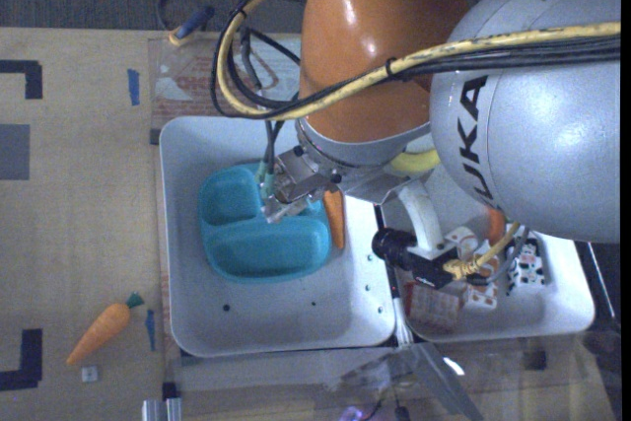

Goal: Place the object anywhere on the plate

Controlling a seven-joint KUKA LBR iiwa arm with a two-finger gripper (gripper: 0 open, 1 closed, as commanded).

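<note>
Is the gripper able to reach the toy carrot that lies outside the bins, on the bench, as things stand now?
Probably yes, but not right away. The toy carrot lies in the open on the bench with nothing over it. The gripper hangs over the blue plate, and the left bin's wall stands between them.

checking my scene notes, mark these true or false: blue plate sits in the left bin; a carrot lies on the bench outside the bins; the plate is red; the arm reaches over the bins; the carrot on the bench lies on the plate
1. The blue plate sits in the left bin: true.
2. A carrot lies on the bench outside the bins: true.
3. The plate is red: false, it is blue.
4. The arm reaches over the bins: true.
5. The carrot on the bench lies on the plate: false, it lies left of the bin.
</note>
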